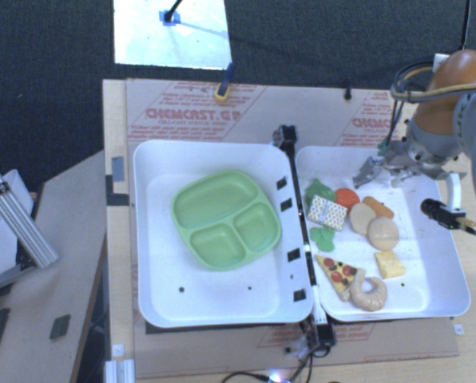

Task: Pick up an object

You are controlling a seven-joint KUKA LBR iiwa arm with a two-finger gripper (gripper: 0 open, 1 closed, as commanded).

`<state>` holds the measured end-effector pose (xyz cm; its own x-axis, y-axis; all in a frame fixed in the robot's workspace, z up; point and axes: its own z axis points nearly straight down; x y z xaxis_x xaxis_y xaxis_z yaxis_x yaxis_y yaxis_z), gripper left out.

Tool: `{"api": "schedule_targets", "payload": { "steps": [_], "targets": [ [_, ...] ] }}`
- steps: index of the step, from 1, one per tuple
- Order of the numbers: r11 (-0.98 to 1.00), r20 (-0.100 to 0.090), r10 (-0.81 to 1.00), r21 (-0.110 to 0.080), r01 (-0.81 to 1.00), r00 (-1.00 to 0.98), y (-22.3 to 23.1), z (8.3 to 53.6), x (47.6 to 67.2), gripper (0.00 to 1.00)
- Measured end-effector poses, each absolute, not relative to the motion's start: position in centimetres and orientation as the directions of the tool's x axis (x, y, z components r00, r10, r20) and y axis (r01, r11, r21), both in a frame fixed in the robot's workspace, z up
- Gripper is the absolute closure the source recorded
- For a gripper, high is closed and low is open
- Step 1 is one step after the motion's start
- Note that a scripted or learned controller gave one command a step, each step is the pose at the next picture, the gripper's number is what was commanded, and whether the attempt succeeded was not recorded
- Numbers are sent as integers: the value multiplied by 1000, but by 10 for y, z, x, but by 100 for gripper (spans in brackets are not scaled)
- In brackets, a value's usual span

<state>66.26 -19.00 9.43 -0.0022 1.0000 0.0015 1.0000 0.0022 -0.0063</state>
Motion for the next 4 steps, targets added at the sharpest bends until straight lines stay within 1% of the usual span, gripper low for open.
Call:
{"api": "schedule_targets", "payload": {
  "steps": [1,2,3,4],
  "targets": [
    [5,1,1000,-3,1000,-5,-189,82,663,0],
    [8,0,1000,-2,1000,-8,-189,91,664,100],
    [1,-2,1000,5,1000,-1,-191,152,660,100],
    [1,-2,1000,5,1000,-1,-194,213,658,100]
  ]
}}
